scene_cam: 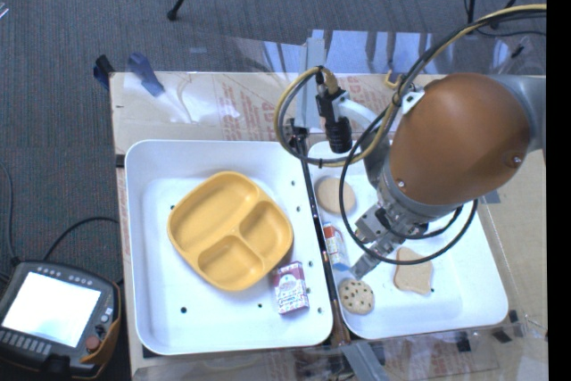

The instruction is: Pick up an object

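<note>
Orange-banded arm [455,138], tool [364,265] above cookie [357,295]

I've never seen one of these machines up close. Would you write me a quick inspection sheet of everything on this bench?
Surface: two white bins, left bin, right bin, on a bench.
Job's things: yellow divided plate and small red carton in the left bin; chocolate-chip cookie, toast slice, round biscuit, small tube in the right.
Clutter: nothing seen.
Grippers: pincer low beside the tube.
Cables: looped black cables.
Surroundings: control tablet on carpet.
</note>
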Tool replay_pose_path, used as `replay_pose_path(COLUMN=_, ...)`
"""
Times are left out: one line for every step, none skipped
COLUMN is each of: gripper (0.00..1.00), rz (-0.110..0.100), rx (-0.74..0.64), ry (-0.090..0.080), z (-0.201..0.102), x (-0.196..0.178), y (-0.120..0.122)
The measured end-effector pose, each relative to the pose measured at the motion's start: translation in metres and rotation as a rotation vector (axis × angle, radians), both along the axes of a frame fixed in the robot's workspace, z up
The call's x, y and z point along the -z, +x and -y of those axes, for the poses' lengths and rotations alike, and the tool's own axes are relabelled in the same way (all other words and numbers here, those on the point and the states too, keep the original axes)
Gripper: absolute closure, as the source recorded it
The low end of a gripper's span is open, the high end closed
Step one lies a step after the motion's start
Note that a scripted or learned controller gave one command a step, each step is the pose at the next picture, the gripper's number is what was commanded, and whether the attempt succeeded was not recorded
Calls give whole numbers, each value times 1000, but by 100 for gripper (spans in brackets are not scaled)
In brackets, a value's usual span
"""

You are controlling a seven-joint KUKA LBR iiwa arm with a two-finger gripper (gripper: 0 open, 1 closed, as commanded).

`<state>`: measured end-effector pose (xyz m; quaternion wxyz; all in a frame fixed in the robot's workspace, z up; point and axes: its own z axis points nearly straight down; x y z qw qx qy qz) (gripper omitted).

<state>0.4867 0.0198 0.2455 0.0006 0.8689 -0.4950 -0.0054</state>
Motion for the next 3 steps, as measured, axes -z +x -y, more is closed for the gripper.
replay_pose_path(gripper=100, rz=1, rx=-334, ry=4, z=38, x=9, y=-11)
replay_pose_path(gripper=100, rz=3, rx=-731, ry=10, z=17, x=27, y=7)
replay_pose_path(gripper=100, rz=-5, rx=-726, ry=18, z=15, x=21, y=7)
